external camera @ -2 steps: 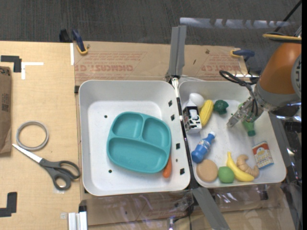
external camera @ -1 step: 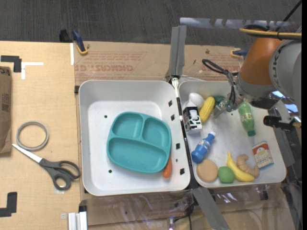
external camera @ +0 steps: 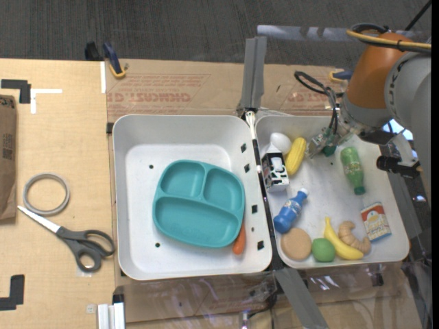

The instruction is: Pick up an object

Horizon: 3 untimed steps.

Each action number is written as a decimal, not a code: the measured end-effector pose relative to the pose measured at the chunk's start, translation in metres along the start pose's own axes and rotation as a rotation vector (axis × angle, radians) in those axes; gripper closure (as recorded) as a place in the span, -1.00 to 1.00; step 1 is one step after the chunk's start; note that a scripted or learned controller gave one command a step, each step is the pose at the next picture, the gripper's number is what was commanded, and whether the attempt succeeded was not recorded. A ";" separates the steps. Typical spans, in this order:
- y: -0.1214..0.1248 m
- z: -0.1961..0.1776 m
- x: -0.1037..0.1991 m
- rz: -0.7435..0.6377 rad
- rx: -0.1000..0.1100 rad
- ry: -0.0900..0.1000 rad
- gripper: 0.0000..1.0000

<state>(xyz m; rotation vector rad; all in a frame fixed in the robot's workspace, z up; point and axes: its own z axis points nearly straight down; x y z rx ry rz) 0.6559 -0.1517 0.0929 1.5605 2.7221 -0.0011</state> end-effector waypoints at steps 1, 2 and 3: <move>0.022 -0.002 0.039 0.125 -0.001 -0.005 -1.00; -0.030 0.000 -0.034 -0.041 0.000 0.000 -1.00; -0.029 -0.011 -0.035 -0.044 -0.002 -0.005 1.00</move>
